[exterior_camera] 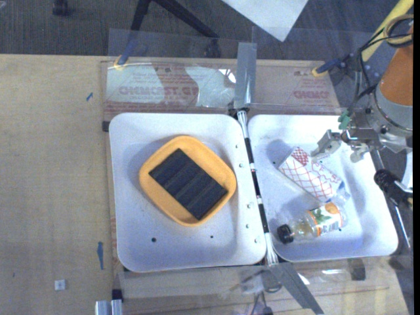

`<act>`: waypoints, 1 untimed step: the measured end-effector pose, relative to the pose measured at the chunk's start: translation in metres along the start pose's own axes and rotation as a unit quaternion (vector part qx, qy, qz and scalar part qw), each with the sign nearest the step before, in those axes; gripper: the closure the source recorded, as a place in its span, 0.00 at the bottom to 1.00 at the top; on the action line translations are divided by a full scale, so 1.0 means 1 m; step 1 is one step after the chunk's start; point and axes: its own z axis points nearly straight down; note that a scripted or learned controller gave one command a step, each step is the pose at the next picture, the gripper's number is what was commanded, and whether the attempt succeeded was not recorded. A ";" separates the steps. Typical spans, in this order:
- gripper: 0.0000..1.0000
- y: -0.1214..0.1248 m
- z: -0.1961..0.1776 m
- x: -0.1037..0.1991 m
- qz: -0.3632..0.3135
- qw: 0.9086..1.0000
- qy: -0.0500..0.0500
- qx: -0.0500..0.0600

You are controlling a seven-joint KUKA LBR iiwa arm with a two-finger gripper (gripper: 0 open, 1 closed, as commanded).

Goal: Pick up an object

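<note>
Tan wooden bench (46, 176), two white bins (125, 136), office chair base (141, 8)

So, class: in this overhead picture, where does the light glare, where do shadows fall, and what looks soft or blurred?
Camera view: glare washes over the clear sheet behind the bins; the orange tray casts a soft shadow onto the left bin; the bottle and the gripper look slightly soft; lighting is otherwise even.

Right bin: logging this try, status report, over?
Hand above right bin, holding nothing. Red-checked packet just below it. Bottle lying nearer front, apart.
</note>
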 end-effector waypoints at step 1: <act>0.00 0.030 0.131 0.010 -0.027 1.000 -0.001 -0.003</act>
